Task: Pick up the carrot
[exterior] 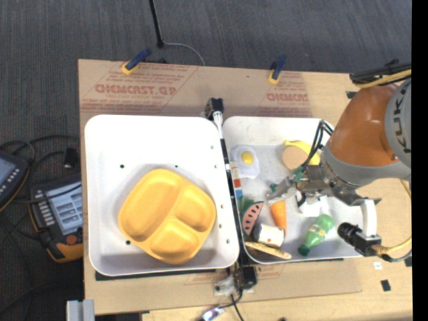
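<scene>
The carrot (278, 212) is a small orange cone lying in the right bin (267, 134), near its front half, with its tip pointing toward the front edge. My gripper (297, 187) hangs just above and to the right of the carrot, under the grey wrist and the orange band (361, 136). Nothing shows as lifted. The wrist hides part of the bin floor behind the carrot.
Around the carrot lie a watermelon slice (253, 216), a white and red block (270, 235), a green bottle (315, 232), a fried egg (247, 159), a tan round piece (294, 156) and a wooden piece (267, 249). The left bin (107, 139) holds a yellow divided tray (167, 212).
</scene>
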You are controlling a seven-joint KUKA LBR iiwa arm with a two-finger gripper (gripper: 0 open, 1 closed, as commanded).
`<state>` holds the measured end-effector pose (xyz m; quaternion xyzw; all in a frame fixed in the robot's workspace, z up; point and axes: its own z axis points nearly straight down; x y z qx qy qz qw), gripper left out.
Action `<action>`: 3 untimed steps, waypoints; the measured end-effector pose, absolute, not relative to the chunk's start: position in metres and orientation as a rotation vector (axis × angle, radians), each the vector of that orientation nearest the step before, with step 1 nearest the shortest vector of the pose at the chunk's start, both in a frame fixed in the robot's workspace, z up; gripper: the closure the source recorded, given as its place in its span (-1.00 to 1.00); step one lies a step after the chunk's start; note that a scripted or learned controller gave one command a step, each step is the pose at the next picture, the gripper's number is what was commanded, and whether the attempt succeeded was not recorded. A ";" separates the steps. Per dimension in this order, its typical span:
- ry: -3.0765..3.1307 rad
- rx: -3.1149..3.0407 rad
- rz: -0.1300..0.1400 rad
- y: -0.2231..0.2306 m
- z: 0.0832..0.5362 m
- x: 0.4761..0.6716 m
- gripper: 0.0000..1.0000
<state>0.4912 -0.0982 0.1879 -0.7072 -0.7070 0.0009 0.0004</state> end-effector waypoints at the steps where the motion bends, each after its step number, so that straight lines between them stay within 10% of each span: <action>1: -1.948 -2.466 -0.006 -0.121 0.088 0.485 -1.00; 2: -1.951 -2.470 -0.011 -0.121 0.099 0.487 1.00; 3: -1.764 -2.599 0.002 -0.073 0.208 0.497 1.00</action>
